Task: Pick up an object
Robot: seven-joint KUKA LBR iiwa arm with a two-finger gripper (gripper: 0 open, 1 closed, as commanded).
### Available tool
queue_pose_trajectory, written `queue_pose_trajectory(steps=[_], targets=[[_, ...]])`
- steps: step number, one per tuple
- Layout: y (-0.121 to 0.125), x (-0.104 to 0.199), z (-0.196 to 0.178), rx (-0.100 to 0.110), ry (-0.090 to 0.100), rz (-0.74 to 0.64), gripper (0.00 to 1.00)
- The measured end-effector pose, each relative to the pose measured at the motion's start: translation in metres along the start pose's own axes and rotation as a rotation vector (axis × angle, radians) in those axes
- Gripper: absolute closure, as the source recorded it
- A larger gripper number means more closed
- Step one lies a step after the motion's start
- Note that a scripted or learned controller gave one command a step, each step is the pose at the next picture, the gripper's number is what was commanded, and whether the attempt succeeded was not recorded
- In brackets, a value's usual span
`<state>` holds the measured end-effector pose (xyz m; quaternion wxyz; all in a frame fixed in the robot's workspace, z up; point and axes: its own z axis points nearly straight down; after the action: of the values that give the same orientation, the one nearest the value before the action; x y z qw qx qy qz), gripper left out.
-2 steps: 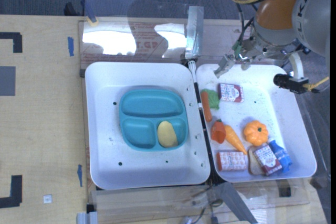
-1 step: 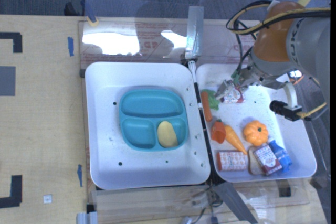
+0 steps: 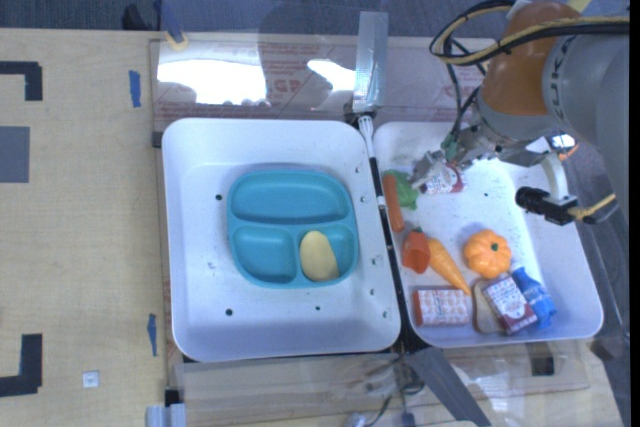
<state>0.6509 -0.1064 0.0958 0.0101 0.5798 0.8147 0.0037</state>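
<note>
- From my remote seat I see 2 white bins side by side: the left bin point(image 3: 190, 245) and the right bin point(image 3: 575, 290).
- The arm point(image 3: 560, 75) reaches in from the right, its orange band above the wrist.
- The gripper point(image 3: 440, 170) sits low over the upper left part of the right bin; I cannot tell from this angle whether it is released, clenched or grasping anything.
- Just under the gripper lies a small white and red item point(image 3: 443, 181), too blurred for me to name.
- In the right bin I count a carrot point(image 3: 447, 266), a red pepper point(image 3: 415, 253), a thin orange stick with a green end point(image 3: 394, 203), a small pumpkin point(image 3: 487, 253), a red and white box point(image 3: 443, 306) and a blue and red packet point(image 3: 520, 300).
- The left bin holds a teal 3-compartment tray point(image 3: 290, 200) with a yellow lemon-like piece point(image 3: 318, 256) in its lower right compartment.
</note>
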Motion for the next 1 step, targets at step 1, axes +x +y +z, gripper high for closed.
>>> queue_pose_trajectory(steps=[1], targets=[[0.0048, 0.0011, -0.0150, -0.013, -0.001, -0.001, 1.00]])
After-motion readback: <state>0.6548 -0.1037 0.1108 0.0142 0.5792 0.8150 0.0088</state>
